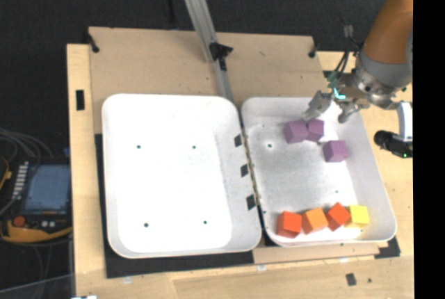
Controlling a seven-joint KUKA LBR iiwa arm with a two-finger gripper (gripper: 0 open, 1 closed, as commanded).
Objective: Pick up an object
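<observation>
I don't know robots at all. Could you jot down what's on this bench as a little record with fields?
arm: grey with orange band, reaching in from the right
gripper: fingers spread open, over the far edge of the right bin, holding nothing
purple blocks: three, far part of the right bin, two touching, one apart
near row: red, orange, red, yellow blocks side by side
left bin: white, shallow

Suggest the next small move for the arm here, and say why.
Probably lower the tool toward the pair of purple blocks just below and left of it. Its fingers look spread, with nothing between them, and it hangs over the right bin's far end, nearer those two than the lone purple block.
</observation>
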